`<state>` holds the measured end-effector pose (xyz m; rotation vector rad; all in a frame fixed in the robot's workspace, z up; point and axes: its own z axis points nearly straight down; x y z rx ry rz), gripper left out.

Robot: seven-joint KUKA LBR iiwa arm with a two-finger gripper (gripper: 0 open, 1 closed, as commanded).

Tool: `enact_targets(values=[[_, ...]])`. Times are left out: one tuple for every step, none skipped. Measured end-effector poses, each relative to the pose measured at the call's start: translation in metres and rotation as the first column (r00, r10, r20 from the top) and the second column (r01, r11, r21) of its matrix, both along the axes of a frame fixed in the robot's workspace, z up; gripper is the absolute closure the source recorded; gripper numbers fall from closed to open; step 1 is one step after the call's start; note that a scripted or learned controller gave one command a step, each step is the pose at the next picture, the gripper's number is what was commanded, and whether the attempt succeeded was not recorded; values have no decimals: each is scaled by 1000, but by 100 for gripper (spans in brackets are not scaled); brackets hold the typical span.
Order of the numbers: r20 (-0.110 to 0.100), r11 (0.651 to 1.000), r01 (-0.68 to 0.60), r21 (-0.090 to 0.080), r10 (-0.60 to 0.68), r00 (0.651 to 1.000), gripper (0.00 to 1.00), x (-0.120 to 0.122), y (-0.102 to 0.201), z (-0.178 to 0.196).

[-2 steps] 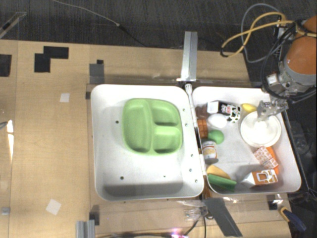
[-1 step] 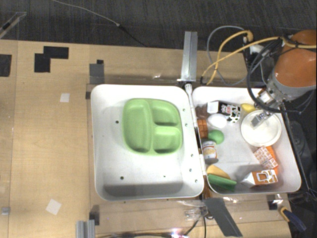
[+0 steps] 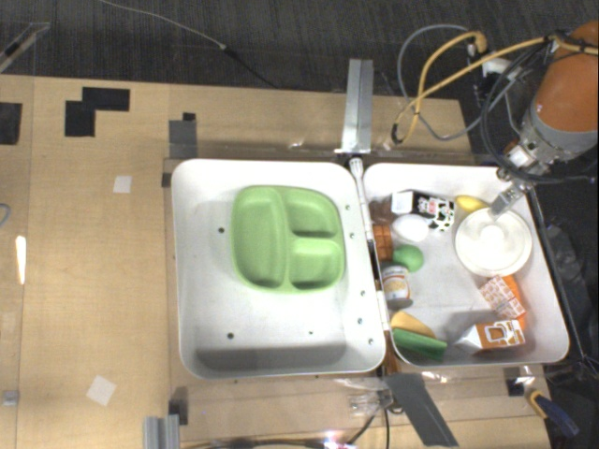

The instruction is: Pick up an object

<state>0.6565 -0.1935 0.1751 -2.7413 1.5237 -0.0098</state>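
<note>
The grey arm with its orange band reaches in at the upper right, and its gripper [image 3: 510,199] hangs over the far edge of the right shallow white bin [image 3: 547,344], just above the rim of a round white bowl [image 3: 493,241]. Whether the gripper is apart or together cannot be told at this size; nothing is seen between its tips.

The right bin carries the candidates — the white bowl, a small yellow piece [image 3: 469,204] beside it, a black-and-white cow-patterned carton [image 3: 435,210], a white egg-shaped piece [image 3: 408,228], a green rounded piece [image 3: 408,258], a small jar [image 3: 396,285], an orange carton [image 3: 498,334] and a green-and-yellow wedge [image 3: 416,338]. The left shallow white bin [image 3: 201,335] holds a light green divided plastic tray [image 3: 286,238].

The task looks barely begun: every item lies in a bin, none lifted. Left to do, by this judgement, are the descent, the closing on one item — probably the bowl or the yellow piece — and the lift.
</note>
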Motion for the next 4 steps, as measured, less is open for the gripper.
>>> enact_targets(values=[[2,1000,14,2,-14,1000,100,15,64,34],[-2,991,137,4,-137,991,100,14,134,41],[3,990,142,7,-142,990,100,15,134,54],[10,990,144,12,-144,990,100,17,136,66]])
